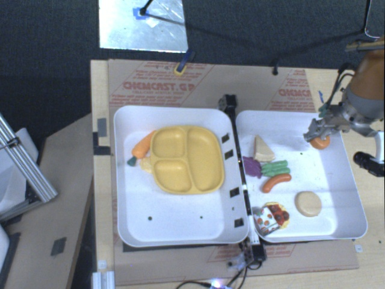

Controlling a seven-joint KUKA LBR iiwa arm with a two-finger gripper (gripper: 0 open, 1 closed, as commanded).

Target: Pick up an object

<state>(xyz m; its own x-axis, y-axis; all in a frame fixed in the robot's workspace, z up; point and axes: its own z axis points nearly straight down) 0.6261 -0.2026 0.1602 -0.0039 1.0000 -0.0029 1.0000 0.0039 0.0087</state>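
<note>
Pincer [319,135] half-hides orange object [321,142]; grip unclear.

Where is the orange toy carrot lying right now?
In the camera view, the orange toy carrot lies in the left white bin, against the upper-left edge of the yellow divided plastic plate.

We've got a yellow divided plate [183,160] in the left bin [129,221], carrot [142,144] touching its left rim (small green bit beside it), shiny metal sheet [120,17] above the desk [54,221].
</note>
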